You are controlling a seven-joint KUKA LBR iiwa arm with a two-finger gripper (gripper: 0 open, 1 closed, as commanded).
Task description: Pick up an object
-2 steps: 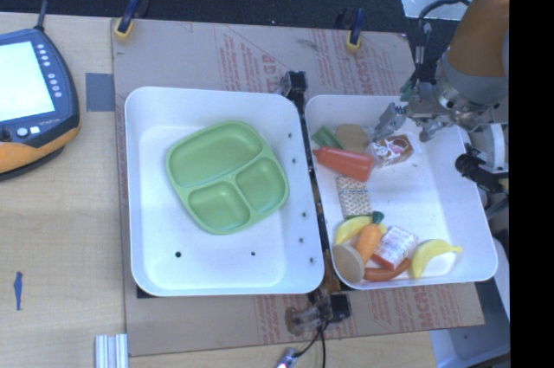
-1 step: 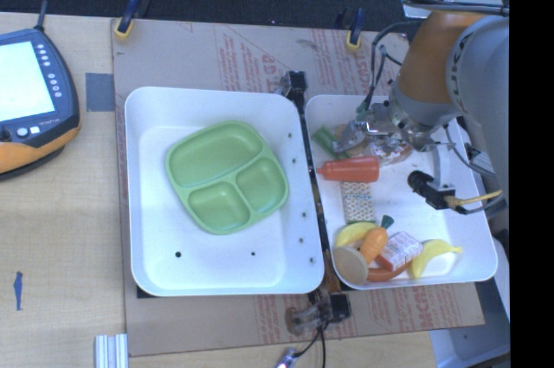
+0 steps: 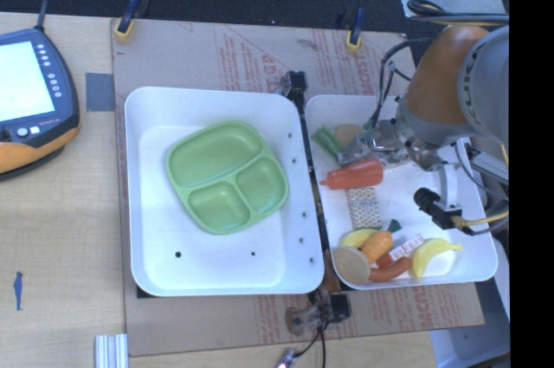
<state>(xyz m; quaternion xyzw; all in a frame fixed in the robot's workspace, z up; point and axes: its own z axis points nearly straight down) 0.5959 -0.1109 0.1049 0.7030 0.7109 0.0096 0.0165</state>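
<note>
Grey arm [image 3: 450, 93] over right bin [image 3: 472, 271], gripper [image 3: 362, 151] just above-left of red-orange carrot [image 3: 353, 176] lying left-right; gripper state unclear, cannot tell.

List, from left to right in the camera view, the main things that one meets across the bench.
Pendant with a screen → green divided plate in the left bin → orange-red toy in the right bin → yellow banana.
</note>
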